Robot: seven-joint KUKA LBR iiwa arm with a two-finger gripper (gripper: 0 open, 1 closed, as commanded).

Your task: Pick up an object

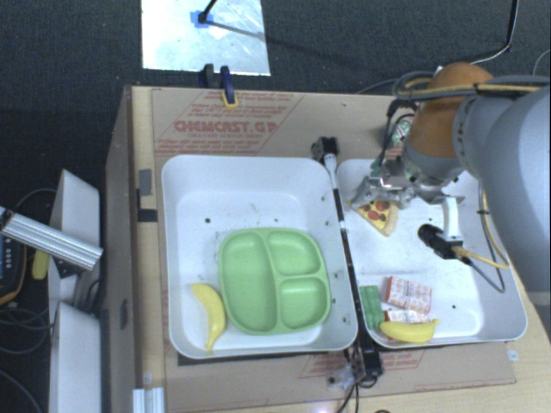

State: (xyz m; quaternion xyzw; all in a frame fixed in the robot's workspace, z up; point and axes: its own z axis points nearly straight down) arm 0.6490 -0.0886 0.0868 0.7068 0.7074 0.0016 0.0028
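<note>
Camera view. Landmark: green plate (pixel 274 280), three compartments, lying in the left bin (pixel 250 179).

Hidden or unclear:
- The arm (pixel 508 144) is cut off by the frame edge, up and to the right of the plate. It covers the far corner of the right bin (pixel 482 312).
- The gripper (pixel 385 189) is right of and above the plate, past the wall between the bins, low over the right bin. Its tip is a blurred grey cluster, so I cannot tell if it is apart or together. Nothing can be seen clamped in it.
- The pizza slice (pixel 379 214) lies on the right bin's floor just under the gripper, above and right of the plate. Its top edge meets or slips under the gripper tip. Contact is unclear.
- The green flat piece (pixel 371 306) is just right of the plate, across the bin wall. Its shape and lower end are hard to read.
- The red-and-white packet (pixel 406 294) is right of the plate. Its lower part is crowded by the right-bin banana (pixel 408 329). It could be two packets stacked.

Counts:
- Bins: 2.
- Plates: 1.
- Bananas: 2. One is the left-bin banana (pixel 210 314), touching the plate's lower left edge. The other is in the right bin.
- Pizza slices: 1.
- Green pieces: 1.
- Packets: 1, maybe 2.
</note>
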